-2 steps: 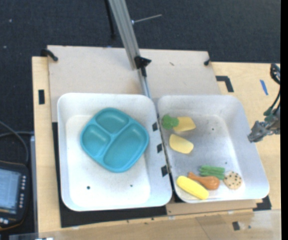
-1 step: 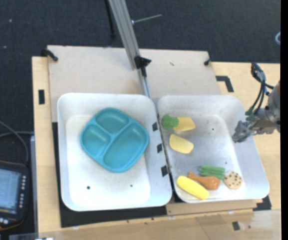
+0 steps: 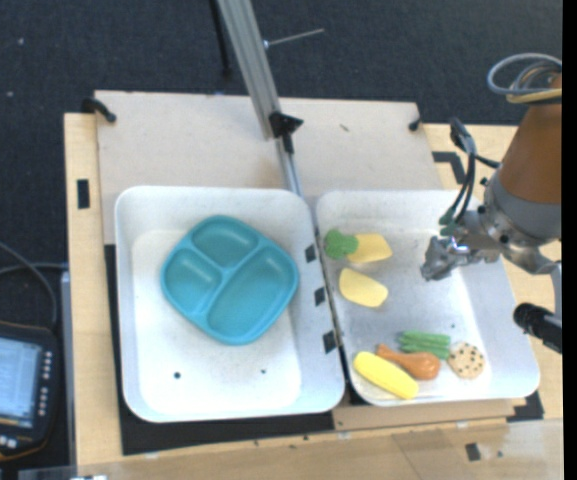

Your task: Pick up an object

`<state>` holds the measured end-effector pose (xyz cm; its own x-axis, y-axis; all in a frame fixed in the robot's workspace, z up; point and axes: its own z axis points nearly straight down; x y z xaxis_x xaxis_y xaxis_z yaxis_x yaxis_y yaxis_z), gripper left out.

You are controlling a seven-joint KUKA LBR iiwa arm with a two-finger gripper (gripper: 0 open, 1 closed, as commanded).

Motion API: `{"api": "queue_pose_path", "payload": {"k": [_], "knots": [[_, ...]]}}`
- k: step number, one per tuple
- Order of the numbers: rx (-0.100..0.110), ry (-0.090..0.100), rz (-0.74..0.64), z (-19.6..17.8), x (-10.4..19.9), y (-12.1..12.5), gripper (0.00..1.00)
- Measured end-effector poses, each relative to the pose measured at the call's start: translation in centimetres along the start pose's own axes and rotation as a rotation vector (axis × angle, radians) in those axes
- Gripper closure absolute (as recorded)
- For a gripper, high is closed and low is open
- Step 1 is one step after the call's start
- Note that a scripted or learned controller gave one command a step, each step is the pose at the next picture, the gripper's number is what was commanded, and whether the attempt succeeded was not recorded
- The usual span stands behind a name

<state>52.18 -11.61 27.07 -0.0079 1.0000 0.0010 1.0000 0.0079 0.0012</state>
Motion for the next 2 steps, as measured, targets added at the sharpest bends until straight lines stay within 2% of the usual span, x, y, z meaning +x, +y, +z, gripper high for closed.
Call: {"api": "queue_pose_path", "payload": {"k": [2], "knots": [[0.003,0.001,0.001,2.6,11.3,2.9,1.00]]}}
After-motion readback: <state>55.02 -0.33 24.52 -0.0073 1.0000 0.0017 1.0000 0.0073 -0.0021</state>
